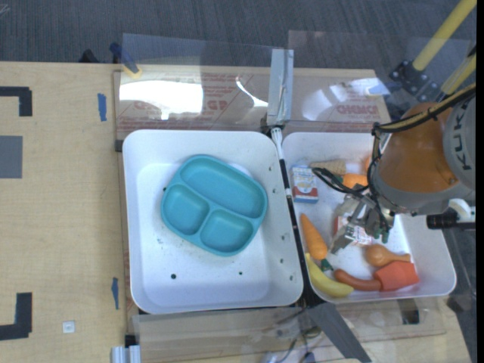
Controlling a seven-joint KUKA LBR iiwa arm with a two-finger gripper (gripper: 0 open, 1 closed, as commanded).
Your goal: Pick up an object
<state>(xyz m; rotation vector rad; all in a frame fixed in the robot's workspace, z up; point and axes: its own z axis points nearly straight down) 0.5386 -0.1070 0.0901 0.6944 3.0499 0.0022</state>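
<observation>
My gripper (354, 229) hangs low inside the right bin (446, 274), under the arm's orange band. It hovers among toy foods: an orange carrot (313, 236) to its left, a yellow banana (325, 278) and a red chili (357, 280) in front of it, and an orange pear-shaped piece (378, 254) and a red block (398, 275) to its right. A small white and red item (364, 237) lies right at the gripper, partly hidden by it. Whether it is held is unclear.
A small white carton (304, 183), a tan piece (328, 166) and an orange piece (352, 179) lie at the back of the right bin. The left bin (144, 203) holds a teal divided plate (215, 204). A metal divider post (280, 89) stands behind the bins.
</observation>
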